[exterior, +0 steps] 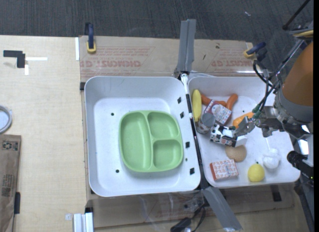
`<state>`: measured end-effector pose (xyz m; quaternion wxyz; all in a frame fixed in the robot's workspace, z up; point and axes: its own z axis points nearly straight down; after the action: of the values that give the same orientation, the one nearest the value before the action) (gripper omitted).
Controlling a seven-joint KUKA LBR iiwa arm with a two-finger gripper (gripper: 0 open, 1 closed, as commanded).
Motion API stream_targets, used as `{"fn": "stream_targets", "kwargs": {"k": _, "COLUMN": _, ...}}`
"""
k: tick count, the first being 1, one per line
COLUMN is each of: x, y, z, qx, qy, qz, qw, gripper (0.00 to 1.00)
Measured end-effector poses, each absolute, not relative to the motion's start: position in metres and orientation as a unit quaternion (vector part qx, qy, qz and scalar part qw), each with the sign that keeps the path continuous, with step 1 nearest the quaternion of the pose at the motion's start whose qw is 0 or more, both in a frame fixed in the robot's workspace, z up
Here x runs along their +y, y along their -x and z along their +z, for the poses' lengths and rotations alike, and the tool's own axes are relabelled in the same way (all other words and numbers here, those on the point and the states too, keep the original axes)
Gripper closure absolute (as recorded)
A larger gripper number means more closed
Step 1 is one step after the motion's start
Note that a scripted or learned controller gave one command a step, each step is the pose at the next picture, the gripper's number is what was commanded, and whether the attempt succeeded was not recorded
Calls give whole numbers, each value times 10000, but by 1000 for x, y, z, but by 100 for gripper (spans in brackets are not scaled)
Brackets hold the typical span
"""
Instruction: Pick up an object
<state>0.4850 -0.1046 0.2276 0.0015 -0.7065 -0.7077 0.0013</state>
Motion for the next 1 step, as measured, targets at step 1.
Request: {"fn": "stream_targets", "kwargs": {"k": 1, "x": -125, "y": -579, "z": 160, "qx": -7562, "qy": 6543, "qz": 8, "qw": 6, "gripper": 0}}
